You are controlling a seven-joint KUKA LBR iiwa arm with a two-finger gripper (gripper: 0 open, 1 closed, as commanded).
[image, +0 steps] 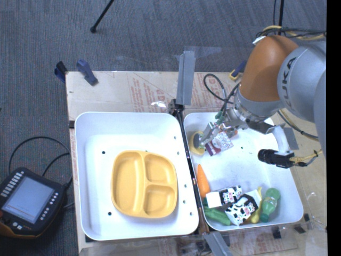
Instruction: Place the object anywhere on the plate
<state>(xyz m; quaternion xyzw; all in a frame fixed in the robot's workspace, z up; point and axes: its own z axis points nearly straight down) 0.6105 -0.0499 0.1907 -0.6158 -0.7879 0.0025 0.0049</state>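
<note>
Hovering low in the right bin (282,196), the claw (213,137) sits w/ a crinkly packet (221,142) right at its tips; can't tell if it's open or gripping. Packet looks light, thin, floppy, prob slippery foil, so best pinched across the middle, not a corner. A yellow ring (197,145) lies touching on the claw's left, close to the bin wall. Carrot (203,179), milk cartons (234,201) and green bottle (270,201) crowd well below the claw. Plate (144,184) is far left and below, in the left bin (90,143), w/ bare room all round. Lift must clear the two rims between.
</note>
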